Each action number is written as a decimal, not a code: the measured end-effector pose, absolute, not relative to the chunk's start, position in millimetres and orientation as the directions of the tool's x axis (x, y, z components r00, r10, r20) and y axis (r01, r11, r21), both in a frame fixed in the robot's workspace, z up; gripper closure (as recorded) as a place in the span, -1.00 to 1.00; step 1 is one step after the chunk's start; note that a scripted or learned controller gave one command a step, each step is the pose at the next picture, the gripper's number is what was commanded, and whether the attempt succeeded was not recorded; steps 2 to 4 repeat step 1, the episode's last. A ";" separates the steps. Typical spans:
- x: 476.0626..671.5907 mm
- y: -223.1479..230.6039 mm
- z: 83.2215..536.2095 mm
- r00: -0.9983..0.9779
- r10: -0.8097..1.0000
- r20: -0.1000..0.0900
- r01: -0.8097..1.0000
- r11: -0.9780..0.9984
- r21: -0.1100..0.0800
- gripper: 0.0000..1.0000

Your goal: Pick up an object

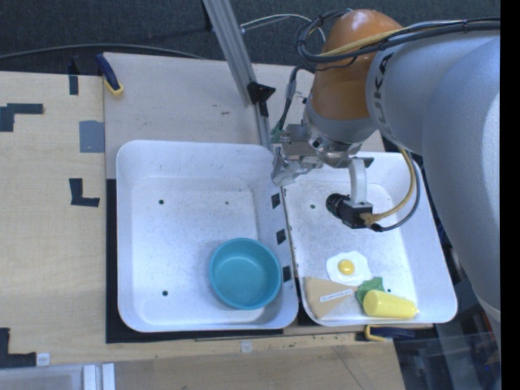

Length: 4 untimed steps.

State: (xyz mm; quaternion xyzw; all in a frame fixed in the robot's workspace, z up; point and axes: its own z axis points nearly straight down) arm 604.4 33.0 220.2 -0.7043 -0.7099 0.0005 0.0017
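Left bin (146,218) open apart from blue bowl (244,273), right bin's (422,287) near corner crowded with toy food (357,287)

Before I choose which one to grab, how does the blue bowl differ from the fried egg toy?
The blue bowl sits in the left bin; the fried egg lies in the right bin. The bowl is much larger and deep with a raised rim; the egg is small and flat. The bowl is one solid blue; the egg is white with a yellow yolk. Both are roundish, near their bins' front edges, and clear of the gripper.
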 end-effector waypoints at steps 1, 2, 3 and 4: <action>592.9 79.6 214.1 -0.006 1.000 0.001 1.000 0.006 -0.003 1.00; 592.9 79.6 214.1 -0.006 1.000 0.001 1.000 0.006 -0.003 1.00; 592.9 79.6 214.1 -0.006 1.000 0.001 1.000 0.006 -0.003 1.00; 592.9 79.6 214.1 -0.006 1.000 0.001 1.000 0.006 -0.003 1.00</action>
